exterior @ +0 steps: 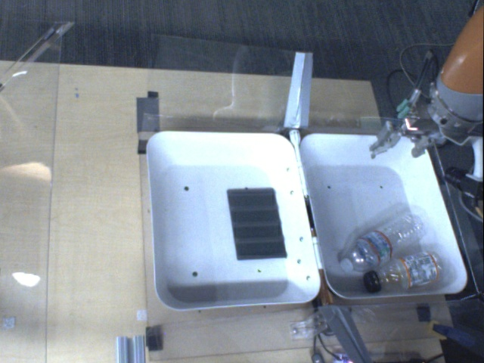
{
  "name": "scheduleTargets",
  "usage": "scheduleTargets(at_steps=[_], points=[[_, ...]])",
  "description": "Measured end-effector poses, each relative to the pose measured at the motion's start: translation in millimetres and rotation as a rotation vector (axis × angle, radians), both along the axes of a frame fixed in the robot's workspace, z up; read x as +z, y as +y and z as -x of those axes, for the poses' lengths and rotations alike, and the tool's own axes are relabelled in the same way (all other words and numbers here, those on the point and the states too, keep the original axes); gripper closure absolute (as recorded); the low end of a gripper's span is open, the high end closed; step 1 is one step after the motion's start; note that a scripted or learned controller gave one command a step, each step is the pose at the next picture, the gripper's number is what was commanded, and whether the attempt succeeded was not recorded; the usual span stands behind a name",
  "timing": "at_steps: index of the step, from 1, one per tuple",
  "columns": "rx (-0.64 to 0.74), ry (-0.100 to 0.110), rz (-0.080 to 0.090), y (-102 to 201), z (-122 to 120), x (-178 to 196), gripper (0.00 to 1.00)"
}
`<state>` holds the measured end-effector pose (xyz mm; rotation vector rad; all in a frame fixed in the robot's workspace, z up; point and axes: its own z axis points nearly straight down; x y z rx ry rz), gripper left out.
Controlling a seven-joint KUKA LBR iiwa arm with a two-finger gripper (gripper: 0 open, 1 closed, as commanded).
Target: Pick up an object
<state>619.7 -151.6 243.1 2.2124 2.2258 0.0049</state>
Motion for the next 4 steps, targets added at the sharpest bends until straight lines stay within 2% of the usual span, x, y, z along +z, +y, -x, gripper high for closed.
scheduleTargets(at_steps=[1, 2, 3, 4], points=[[0.093, 0.002, 0.000, 2.3, 58.7, -142.6, 0.00], [0.365, -0.018, 0.007, 42.5, 126.0, -152.3, 0.00], [0.008, -0.010, 0.000, 54.1, 91.4, -153.5, 0.00], [0.067, -0.009, 0.001, 69.3, 56.2, -153.9, 0.00]])
